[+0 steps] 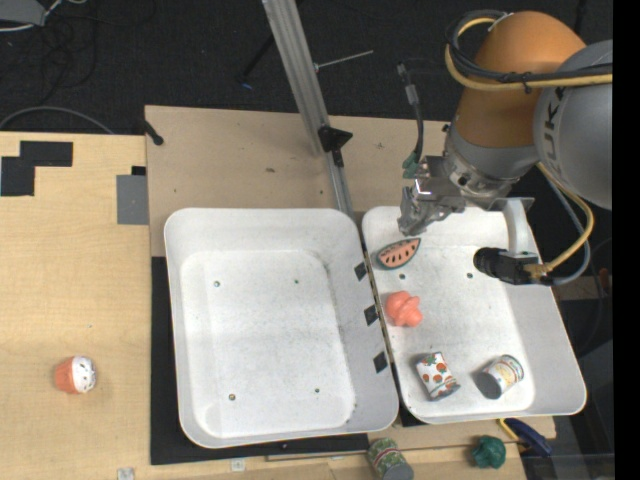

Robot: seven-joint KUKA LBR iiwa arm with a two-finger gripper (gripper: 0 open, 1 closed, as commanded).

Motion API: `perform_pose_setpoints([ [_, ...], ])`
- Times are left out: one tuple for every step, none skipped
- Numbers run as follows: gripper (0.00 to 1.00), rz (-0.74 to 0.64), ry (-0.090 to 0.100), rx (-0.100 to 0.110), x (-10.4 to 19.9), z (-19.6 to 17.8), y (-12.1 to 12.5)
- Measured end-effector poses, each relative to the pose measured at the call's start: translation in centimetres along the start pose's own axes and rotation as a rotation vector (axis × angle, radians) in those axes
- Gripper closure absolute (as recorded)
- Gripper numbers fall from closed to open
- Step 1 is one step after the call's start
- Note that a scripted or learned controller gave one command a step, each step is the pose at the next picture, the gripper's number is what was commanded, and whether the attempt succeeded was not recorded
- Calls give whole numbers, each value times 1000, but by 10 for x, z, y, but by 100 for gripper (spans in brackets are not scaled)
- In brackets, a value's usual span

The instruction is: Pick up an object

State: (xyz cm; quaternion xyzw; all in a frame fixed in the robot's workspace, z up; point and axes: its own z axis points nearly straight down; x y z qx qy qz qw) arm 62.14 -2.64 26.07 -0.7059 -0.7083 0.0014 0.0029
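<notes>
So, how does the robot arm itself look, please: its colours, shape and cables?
The arm is rounded and grey, with a wide orange band above the wrist. Black and yellow cables loop around it. The gripper is small, metallic and grey.

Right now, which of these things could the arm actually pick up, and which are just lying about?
For the job:
gripper
watermelon slice toy
pink toy
spotted carton
small can
right bin

Lying about:
left bin
orange ball on the wooden bench
green thing and a small jar at the front edge
metal rail
</notes>
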Motion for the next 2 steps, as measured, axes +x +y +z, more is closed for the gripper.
perform_pose_setpoints([
  [100,0,0,-1,56,5,-12],
  [100,0,-1,1,102,23,-31],
])
